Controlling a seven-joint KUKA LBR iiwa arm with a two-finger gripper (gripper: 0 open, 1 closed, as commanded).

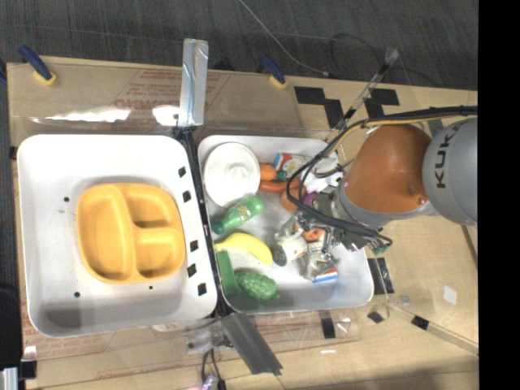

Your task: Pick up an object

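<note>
Right shallow white bin [357, 295] crowded: round white lidded cup [231, 173] at far left corner, green plastic bottle [240, 213] just below it, yellow banana [245, 248] touching a bumpy green toy vegetable [255, 284] near the front wall, orange carrot-like piece [269, 171] beside a small printed packet [286, 162] at the back. Left white bin [32, 218] carrying a yellow divided plastic tray [130, 231], well apart from the arm. Grey arm with orange band [388, 171] reaching in from the right, wrist low over the right half of the right bin. Pincer [313, 246] somewhere amid a jumble of small white, orange and blue-red items [323, 268]; open or closed: cannot tell, fingers lost against the clutter and black cables [305, 193]. No object seen gripped. Task's thing not singled out; likeliest candidates the small pieces directly under the wrist. Risks, as judgement: closing on two neighbours at once, given tight packing; glancing off a rounded piece and nudging it toward the banana; catching the bin's right wall, the wrist sitting near it; cable loop snagging on bin contents during a lift. Hard to read: identity of the small pieces under the wrist, mostly covered by wrist body and cables; bin floor beneath the orange band hidden; carrot-like piece partly masked by the cup; arm cut off at the right.
</note>
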